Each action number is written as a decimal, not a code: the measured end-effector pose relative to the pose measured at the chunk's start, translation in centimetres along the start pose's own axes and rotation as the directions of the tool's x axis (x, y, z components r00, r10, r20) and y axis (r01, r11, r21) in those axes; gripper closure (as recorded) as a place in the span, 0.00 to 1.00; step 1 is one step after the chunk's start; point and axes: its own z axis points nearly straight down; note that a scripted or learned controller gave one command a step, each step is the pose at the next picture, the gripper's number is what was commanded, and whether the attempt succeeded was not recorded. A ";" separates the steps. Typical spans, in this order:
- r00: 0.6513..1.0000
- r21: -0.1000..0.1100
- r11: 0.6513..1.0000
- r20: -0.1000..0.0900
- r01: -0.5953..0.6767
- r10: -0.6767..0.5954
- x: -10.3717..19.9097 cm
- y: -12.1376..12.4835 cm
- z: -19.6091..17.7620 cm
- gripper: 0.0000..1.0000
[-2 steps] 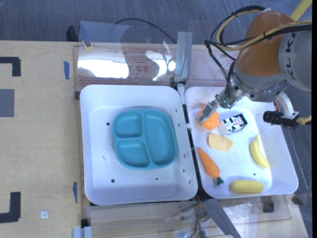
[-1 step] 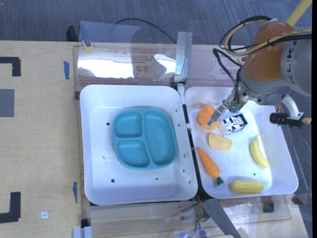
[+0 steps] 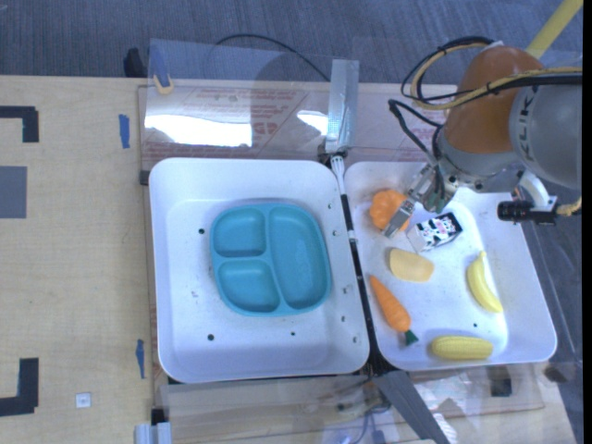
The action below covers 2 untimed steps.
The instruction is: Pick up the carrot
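Carrot (image 3: pixel 390 305): in the right bin (image 3: pixel 532 276), at about 7 o'clock on its floor, close to the wall shared with the left bin (image 3: pixel 176 248). Slanted, thick end toward 11 o'clock, green stub toward 5 o'clock.

Gripper (image 3: pixel 403 218): low in the same bin near 11 o'clock, just beside an orange lump (image 3: pixel 383 207), well apart from the carrot. Apart or together, cannot tell at this size. Nothing visibly held.

To do the step well:
- Lift clear first, to avoid dragging the lump or the black-and-white piece (image 3: pixel 435 231) at 4 o'clock of the gripper.
- Travel toward 6 o'clock and stop over the carrot's middle.
- Turn the wrist to close across the narrow width, not along the length.
- Keep off the bin wall at 9 o'clock of the carrot; little room there, judging by the gap.
- Mind the pale yellow piece (image 3: pixel 410 265) near the thick end, at its 1 o'clock.
- Come down straight, close, then raise slowly and check that the carrot rises too.

Hard to make out:
- Gripper tips blurred against the lump; contact with it uncertain.
- Lump's far side covered by the gripper, so shape and kind unclear.
- Carrot's stub small and dark; exact end hard to place.
- Arm (image 3: pixel 518 128) cut off at 3 o'clock.
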 end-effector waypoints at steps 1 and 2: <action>1.000 -0.009 1.000 0.012 -0.026 0.026 4.8 0.4 -9.7 0.00; 0.997 -0.003 0.997 0.006 0.075 -0.075 1.5 0.2 0.6 0.00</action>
